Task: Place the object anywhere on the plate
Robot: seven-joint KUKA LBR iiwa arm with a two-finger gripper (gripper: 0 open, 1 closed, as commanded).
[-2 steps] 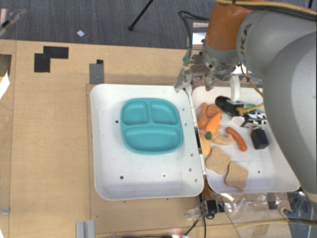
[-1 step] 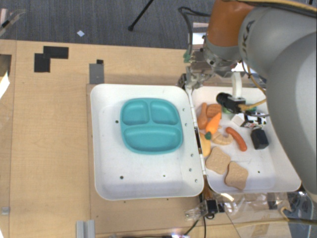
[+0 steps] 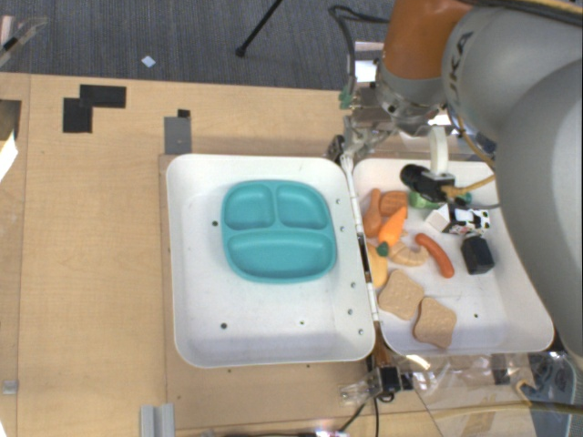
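Seen from above at a slant, the bench [image 3: 100,271] carries two shallow white bins side by side. The left bin [image 3: 196,335] holds a teal plate [image 3: 278,230] with three compartments, lying flat near the bin's middle. The right bin [image 3: 519,308] holds a cluster of toy food pieces [image 3: 410,244], and which of them is the one to be moved cannot be told; all of them lie in that bin, well apart from the plate.

Among them, a carrot [image 3: 392,226] lies near the bin's left wall, just beside a darker orange piece [image 3: 393,203]. A red-orange sausage [image 3: 435,255] lies at a slant near the middle, with a pale slice [image 3: 410,256] touching its left side. Two bread slices sit toward the near end, one [image 3: 398,294] by the left wall and the other [image 3: 435,321] just beside it. A black block [image 3: 476,255] lies to the right of the sausage, with a small black-and-white piece [image 3: 469,217] just above it.

The grey arm [image 3: 510,53] reaches in from the right, its orange band [image 3: 419,25] above the wrist. The gripper [image 3: 357,146] hangs over the far end of the wall between the two bins. Whether it is open or closed cannot be told, and nothing is seen held in it.
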